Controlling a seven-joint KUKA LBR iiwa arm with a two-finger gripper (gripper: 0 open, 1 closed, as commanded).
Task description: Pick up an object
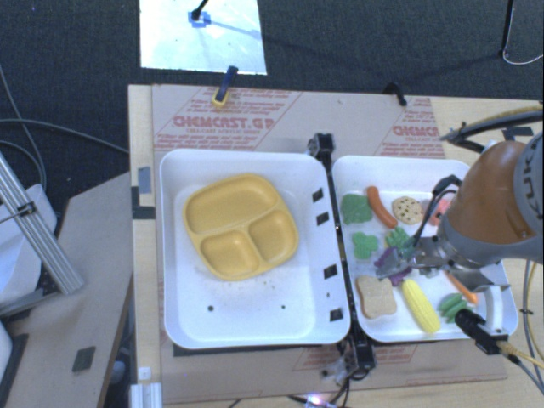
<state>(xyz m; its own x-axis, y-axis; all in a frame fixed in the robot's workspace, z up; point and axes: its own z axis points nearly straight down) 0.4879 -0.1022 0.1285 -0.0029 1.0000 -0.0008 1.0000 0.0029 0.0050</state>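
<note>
Spanning the surface (255,113), two white bins sit side by side. The left bin (246,313) holds a yellow compartment plate (240,225). The arm (497,202) reaches over the right bin (442,172), which carries toy food: bread slice (375,297), corn cob (419,304), green leaf piece (356,208), sausage (382,206), cookie (406,208). The gripper (396,264) sits low among these, over a purple item; whether the jaws are wide or narrow cannot be told.
</note>
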